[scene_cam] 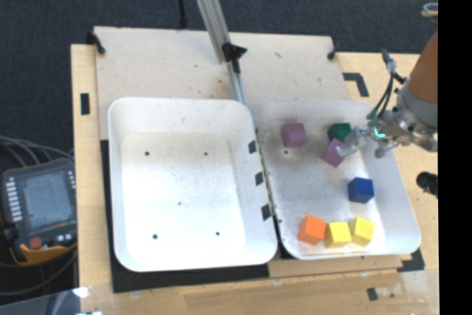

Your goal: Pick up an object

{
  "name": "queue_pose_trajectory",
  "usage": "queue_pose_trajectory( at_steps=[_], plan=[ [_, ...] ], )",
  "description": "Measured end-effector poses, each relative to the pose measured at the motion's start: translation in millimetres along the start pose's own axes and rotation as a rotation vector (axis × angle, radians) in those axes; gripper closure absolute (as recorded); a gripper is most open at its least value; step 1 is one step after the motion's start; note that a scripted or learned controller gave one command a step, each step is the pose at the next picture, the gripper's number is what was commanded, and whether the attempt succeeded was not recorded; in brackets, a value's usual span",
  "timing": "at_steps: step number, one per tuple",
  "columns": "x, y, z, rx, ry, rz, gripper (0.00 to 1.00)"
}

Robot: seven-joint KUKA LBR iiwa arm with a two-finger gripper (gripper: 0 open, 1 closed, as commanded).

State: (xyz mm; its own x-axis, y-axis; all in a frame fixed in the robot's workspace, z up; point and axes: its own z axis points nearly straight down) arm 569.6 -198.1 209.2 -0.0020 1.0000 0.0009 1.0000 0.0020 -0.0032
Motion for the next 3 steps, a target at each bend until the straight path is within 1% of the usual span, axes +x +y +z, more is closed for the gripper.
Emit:
queue_pose_trajectory(
  at_steps=[1,2,3],
  plan=[
    [0,1,-2,-0.004,-0.001,-0.001,0.00],
    [0,10,52,0.001,-0.001,-0.001,0.00],
    [7,8,97,0.000,-0.002,0.001,0.00]
  ],
)
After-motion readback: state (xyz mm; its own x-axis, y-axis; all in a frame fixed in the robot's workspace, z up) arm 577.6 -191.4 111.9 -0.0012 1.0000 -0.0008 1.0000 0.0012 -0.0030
